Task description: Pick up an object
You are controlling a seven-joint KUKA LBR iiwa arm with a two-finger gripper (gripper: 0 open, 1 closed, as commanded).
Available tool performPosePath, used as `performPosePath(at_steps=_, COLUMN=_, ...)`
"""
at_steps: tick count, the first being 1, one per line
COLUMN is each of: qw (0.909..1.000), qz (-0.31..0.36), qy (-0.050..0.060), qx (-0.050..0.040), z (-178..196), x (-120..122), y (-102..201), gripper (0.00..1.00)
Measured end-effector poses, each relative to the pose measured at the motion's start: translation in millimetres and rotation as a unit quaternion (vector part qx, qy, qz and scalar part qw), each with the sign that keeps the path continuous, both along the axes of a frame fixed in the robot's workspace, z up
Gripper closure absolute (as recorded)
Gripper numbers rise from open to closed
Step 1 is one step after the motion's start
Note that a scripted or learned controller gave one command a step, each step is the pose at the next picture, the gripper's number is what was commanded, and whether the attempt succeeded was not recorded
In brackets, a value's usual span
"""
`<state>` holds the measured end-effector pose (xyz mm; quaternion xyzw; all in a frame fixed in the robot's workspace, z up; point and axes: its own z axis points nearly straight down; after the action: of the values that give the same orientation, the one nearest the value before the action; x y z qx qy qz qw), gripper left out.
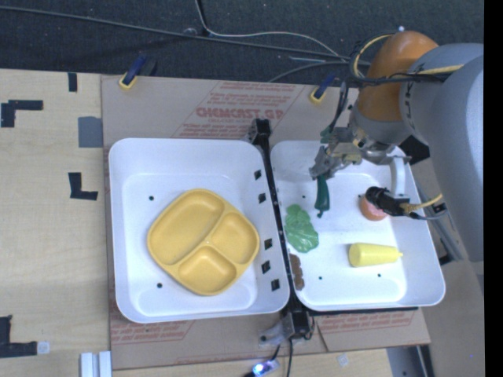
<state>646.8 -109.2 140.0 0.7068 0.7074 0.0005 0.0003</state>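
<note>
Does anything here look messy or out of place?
Mostly tidy. The yellow divided plate sits askew in the left bin. In the right bin, a green leafy piece lies against the left wall, a yellow cone-shaped piece on its side.

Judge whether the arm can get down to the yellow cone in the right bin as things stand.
Probably yes. The yellow cone lies alone on open floor in the right bin, apart from the green leafy piece, with nothing over it; the gripper hovers nearby.
</note>
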Motion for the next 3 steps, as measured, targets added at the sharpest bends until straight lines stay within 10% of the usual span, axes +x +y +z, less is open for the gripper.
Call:
performPosePath(at_steps=2, qw=1.0000, qz=0.001, qy=0.000, qx=-0.0001, z=99.5, x=-9.7, y=3.4, gripper=1.00)
performPosePath(at_steps=3, qw=1.0000, qz=0.002, qy=0.002, qx=0.0005, z=99.0, x=-38.1, y=55.6, gripper=1.00)
